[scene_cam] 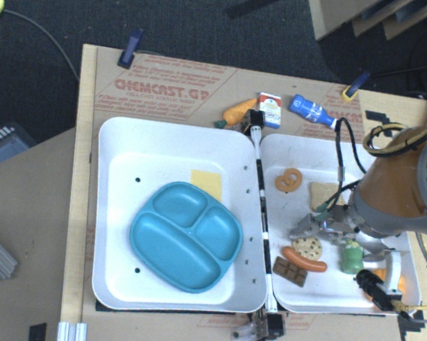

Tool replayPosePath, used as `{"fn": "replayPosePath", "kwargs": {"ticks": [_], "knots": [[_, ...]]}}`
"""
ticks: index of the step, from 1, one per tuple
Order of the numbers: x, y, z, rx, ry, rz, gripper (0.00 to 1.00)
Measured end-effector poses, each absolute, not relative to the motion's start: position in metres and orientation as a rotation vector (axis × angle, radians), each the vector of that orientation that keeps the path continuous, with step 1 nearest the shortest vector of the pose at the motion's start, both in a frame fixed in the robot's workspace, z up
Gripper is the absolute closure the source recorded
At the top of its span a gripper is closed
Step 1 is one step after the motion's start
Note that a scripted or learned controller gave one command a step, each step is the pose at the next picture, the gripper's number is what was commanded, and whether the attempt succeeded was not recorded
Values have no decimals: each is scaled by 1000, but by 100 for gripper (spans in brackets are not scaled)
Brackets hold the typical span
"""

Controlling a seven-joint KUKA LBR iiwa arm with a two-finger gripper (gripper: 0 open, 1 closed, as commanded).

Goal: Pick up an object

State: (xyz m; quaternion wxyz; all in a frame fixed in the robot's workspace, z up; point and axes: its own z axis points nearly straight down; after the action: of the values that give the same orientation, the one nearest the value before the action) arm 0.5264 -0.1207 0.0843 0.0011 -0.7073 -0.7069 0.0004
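Right bin, near to far:
- chocolate at 7 o'clock
- sausage
- cookie
- green piece at 4 o'clock
- pretzel at 11 o'clock

All lie loose, likely scattered as pick targets. Gripper is lowered at centre beside the cookie; its opening cannot be told.

Left bin: blue tray.

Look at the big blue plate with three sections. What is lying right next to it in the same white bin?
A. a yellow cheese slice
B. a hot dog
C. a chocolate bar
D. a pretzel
A. The yellow cheese slice lies at the far edge of the blue plate in the left bin; the pretzel, hot dog and chocolate bar lie in the right bin.
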Motion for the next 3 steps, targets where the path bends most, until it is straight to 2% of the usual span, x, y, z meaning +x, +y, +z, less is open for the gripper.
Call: {"fn": "replayPosePath", "kwargs": {"ticks": [1,2,3], "knots": [[527,-121,94,-2223,-2220,-1,100],[527,-121,94,-2222,-2219,-1,0],[596,-156,85,-2222,-2222,0,0]]}}
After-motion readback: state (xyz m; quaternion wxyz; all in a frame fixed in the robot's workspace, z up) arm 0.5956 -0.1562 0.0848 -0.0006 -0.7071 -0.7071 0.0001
